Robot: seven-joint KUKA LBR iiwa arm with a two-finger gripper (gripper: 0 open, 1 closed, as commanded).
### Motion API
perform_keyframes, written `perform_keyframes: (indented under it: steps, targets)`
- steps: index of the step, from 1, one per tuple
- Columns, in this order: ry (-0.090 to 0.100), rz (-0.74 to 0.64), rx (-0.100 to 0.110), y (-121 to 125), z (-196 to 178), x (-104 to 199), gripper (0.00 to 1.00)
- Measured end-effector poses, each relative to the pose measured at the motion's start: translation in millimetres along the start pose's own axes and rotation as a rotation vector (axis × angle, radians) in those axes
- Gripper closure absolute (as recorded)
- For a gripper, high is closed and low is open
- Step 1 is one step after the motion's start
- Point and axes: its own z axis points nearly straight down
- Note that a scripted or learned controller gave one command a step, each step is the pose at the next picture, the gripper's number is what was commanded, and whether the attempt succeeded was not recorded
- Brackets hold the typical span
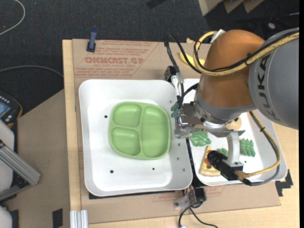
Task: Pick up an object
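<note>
On the table (118, 61), a green divided plate (140, 129) lies flat in the middle of the left bin (95, 127). The pincer (183, 121) hangs over the rims where the two bins meet, and the wrist hides whether it is open or closed. Just right of it in the right bin (262, 136) lies a leafy green piece (199, 137), the likeliest pick, with an orange wedge (207, 163) and a second green piece (247, 147) nearby. The risk is that a straight descent from here could strike the rims, or close on nothing.
</note>
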Motion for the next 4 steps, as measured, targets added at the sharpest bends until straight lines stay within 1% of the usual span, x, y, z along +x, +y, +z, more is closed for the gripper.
perform_keyframes:
  steps: [1,2,3,4]
  targets:
    - [0.004,0.002,-0.038,0.7,-191.0,-49.9,1.00]
    - [0.000,0.006,-0.005,0.1,-77.3,-91.6,1.00]
    - [0.003,-0.006,-0.011,1.3,-48.6,-37.0,1.00]
    - [0.006,-0.011,-0.024,1.0,-109.4,53.9,1.00]
